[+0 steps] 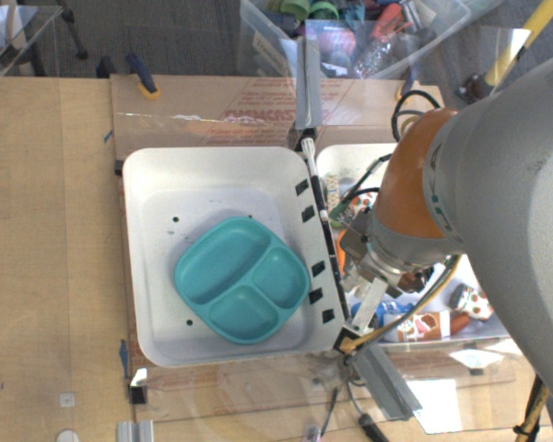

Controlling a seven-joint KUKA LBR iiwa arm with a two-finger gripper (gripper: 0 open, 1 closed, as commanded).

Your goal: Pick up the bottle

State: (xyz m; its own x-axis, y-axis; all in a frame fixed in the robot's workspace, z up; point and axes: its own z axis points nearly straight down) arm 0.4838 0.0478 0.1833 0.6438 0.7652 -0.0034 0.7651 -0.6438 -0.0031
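— Where the wooden bench [46,247] meets a dark curtain at the back, what fills the scene?

— Two shallow white bins sit side by side on the boards, split by a divider [315,238] marked with black squares. Behind them stands a clear plastic tub [350,17] heaped with bright toys and bottles. A blue clamp [144,77] grips the bench's far edge.

— And inside the bins?

— A teal plate [241,280] with three compartments lies alone in the left bin [157,201], near its middle and tilted on the diagonal. Small clutter covers the right bin [350,159], including printed packets and red-and-white pieces along the near wall.

— Where is the arm?

— Reaching in from the right, the grey arm [516,210] with its orange band [415,187] hangs over the right bin, masking most of it. The hand [364,288] points down into the clutter just beside the divider.

— Open or closed?

— I cannot tell; the wrist hides it.

— And the bottle?

— It cannot be picked out among the items in the right bin.
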